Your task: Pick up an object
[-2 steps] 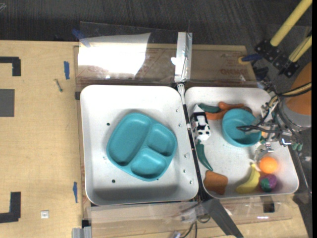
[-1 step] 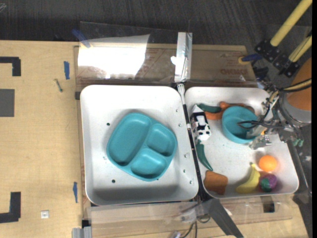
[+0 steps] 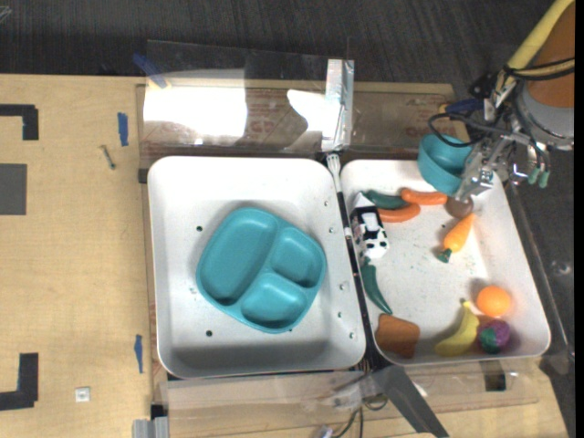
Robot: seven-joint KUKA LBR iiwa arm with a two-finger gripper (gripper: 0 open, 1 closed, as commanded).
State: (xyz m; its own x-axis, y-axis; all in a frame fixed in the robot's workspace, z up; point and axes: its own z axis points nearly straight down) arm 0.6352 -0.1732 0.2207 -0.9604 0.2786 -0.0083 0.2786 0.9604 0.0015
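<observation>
No writing can be read anywhere, and the gripper (image 3: 476,179), seen beside the teal cup (image 3: 443,160) in the right bin (image 3: 529,272), is too blurred for its state to be told.

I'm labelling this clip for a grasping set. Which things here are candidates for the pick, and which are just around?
Candidates, right bin:
carrot
orange
banana
toy cow
teal cup
The gripper hangs by the cup.

Just around:
teal divided plate
left bin
clear panel

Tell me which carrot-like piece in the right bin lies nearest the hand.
The long carrot lying flat near the teal cup is nearest the hand; the shorter, tilted carrot lies further down the bin.
</observation>
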